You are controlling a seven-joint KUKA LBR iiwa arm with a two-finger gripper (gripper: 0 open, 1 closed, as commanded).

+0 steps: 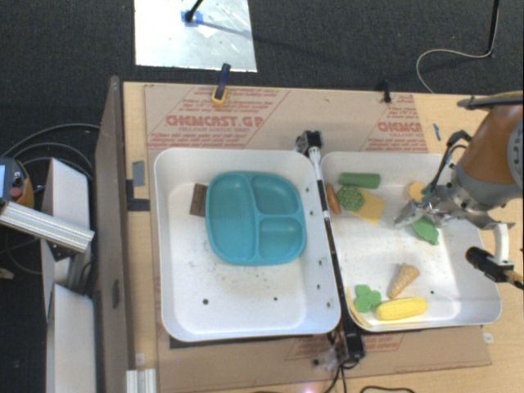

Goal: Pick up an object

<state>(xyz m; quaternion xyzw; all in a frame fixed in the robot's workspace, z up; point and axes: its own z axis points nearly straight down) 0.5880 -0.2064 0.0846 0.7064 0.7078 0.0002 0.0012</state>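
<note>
Two shallow white plastic bins sit side by side on the bench, touching along their inner walls; nearest the camera, along the front edge of the right-hand bin (479, 305), lie one yellow toy corn cob (400, 308) and, just to its left and touching it, one small bright green toy broccoli floret (366, 298); a little farther in stands one tan toy ice-cream cone (403, 279), tilted with its point toward the front; beyond that, toward the bin's right side, one flat green leaf-shaped toy (426, 232) lies directly under the metal gripper (419, 212), whose tips hang just above or upon it, though whether they are spread or closed round it cannot be told from this slant; a small yellow-orange piece (417, 191) rests just behind; at the far left of this bin are one yellow wedge of toy cheese (371, 208), one knobbly green toy vegetable (351, 196) against it, one dark green bar-shaped block (359, 180) farthest back, and one thin orange stick (332, 198) along the dividing wall; the left-hand bin (176, 301) holds one teal three-compartment plastic plate (255, 218), lying flat near the middle, and one small brown rectangular block (198, 201) touching the plate's left rim.
</note>
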